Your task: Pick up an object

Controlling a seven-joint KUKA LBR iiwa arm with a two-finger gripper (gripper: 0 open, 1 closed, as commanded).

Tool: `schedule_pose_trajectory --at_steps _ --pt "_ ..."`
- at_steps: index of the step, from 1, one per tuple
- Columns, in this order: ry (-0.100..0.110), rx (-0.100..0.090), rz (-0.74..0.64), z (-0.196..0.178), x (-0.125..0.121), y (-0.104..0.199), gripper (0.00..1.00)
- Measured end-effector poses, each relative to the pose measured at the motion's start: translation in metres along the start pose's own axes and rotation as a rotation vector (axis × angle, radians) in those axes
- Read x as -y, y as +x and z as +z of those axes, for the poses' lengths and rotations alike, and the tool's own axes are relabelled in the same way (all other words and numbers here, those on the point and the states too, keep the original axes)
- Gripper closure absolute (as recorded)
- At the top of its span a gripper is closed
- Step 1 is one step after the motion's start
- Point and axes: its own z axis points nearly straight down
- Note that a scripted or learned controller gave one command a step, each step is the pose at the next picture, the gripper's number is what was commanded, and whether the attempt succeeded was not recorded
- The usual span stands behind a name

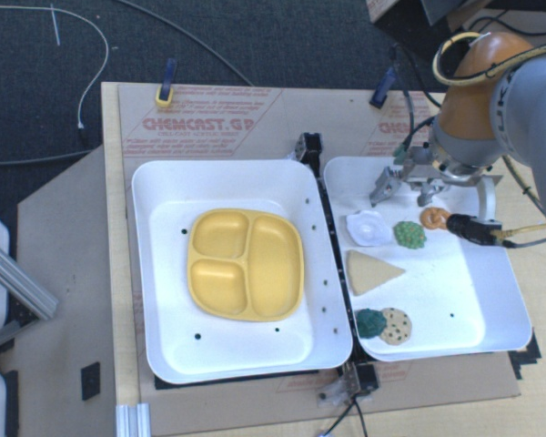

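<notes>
Objects: pale wedge (371,271) centre of right bin (491,308); my gripper (402,182) at 11 o'clock, finger state unreadable.

The scene is viewed by one fixed camera set above the bench (209,116), angled downward, far enough that both white bins (155,271) are framed, with the arm (491,98) entering from the right.

"chemcast gp" in red, repeated, on the bench board (200,121)
</notes>
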Motion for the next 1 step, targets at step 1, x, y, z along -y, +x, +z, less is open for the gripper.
schedule_pose_trajectory --at_steps 1 --pt "0.001 0.0 0.0 0.0373 -0.0001 0.0008 0.0"
